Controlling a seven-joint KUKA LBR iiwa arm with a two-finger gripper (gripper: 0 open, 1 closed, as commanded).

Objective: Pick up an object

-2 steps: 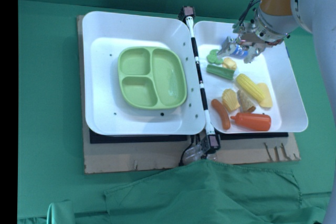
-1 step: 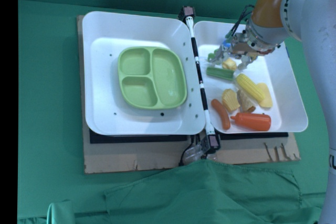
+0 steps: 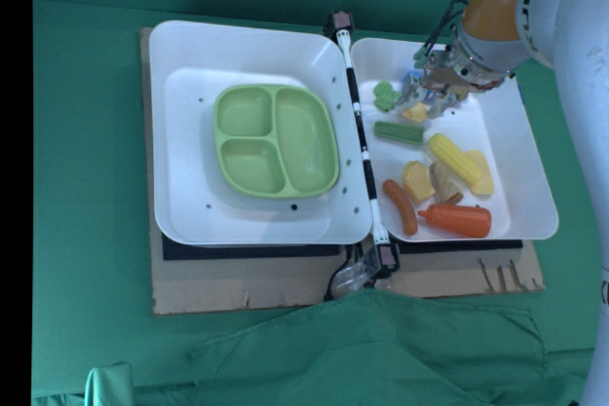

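Camera view has the gripper [image 3: 425, 100] low in the far part of the right bin [image 3: 533, 195], with a small yellow piece [image 3: 416, 113] right at its tip. Whether the fingers are apart, together or clamped on that piece I cannot tell; the wrist hardware hides the gap, so no hold can be claimed.

Just beside the fingers, toward the divider, lie two small green pieces [image 3: 384, 95]. Just in front of them lies a green bean pod [image 3: 399, 132], and a little farther out a corn cob [image 3: 453, 158]. Well in front sit a sausage [image 3: 401, 206] and an orange carrot-shaped toy [image 3: 459, 220]. The green divided plate [image 3: 276, 141] lies well apart in the left bin [image 3: 190, 62].

The main risk, as I judge it, is crowding: closing here could catch only the yellow piece's edge, letting it slip out on the lift. A finger could also nudge the green pieces or the pod aside. A descent too deep would press the tips against the bin floor.
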